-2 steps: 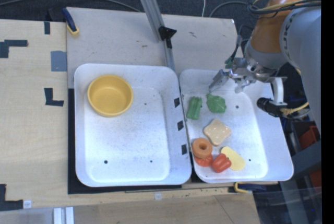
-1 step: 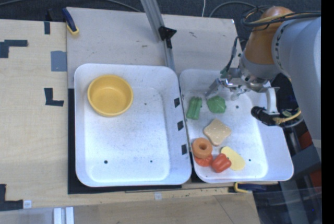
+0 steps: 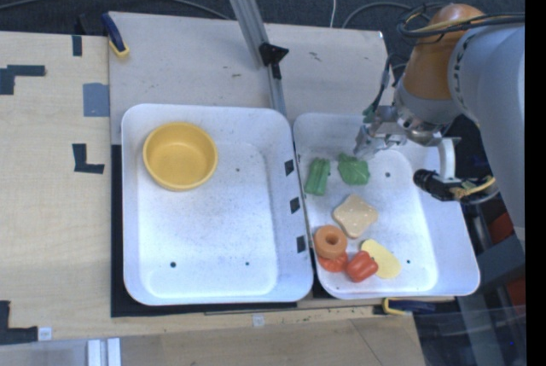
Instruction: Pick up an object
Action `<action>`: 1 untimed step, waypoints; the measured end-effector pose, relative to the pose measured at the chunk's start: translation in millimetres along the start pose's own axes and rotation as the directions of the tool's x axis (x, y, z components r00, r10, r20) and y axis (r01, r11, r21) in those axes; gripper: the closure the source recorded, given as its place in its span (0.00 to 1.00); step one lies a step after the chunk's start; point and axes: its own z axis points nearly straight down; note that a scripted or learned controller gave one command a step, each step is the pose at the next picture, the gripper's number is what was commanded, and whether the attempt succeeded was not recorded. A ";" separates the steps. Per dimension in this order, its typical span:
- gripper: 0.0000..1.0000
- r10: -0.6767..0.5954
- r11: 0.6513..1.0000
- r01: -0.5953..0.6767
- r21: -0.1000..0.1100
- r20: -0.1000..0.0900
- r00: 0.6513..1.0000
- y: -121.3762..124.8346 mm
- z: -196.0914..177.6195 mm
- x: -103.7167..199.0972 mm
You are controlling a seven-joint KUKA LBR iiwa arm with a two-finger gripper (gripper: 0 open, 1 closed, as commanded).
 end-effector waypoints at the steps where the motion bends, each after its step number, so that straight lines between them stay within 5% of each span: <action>1: 1.00 0.002 1.000 -0.002 -0.007 0.001 1.000 6.0 -60.8 -4.2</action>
